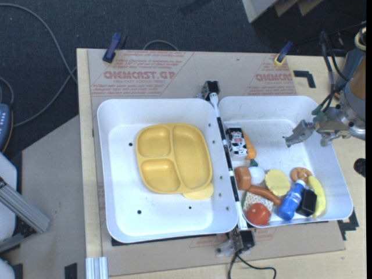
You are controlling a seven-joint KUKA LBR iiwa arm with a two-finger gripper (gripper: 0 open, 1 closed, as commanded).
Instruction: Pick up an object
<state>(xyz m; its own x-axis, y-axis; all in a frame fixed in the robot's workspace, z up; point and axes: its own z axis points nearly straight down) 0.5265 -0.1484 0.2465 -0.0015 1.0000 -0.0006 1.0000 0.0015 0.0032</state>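
Here the hand (296,134), fingers spread and holding nothing, hangs over the right bin (273,112), well apart from the toy pile (279,193).

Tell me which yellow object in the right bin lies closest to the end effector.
The banana, curved along the bin's right side, lies closer to the end effector than the round yellow piece further left.
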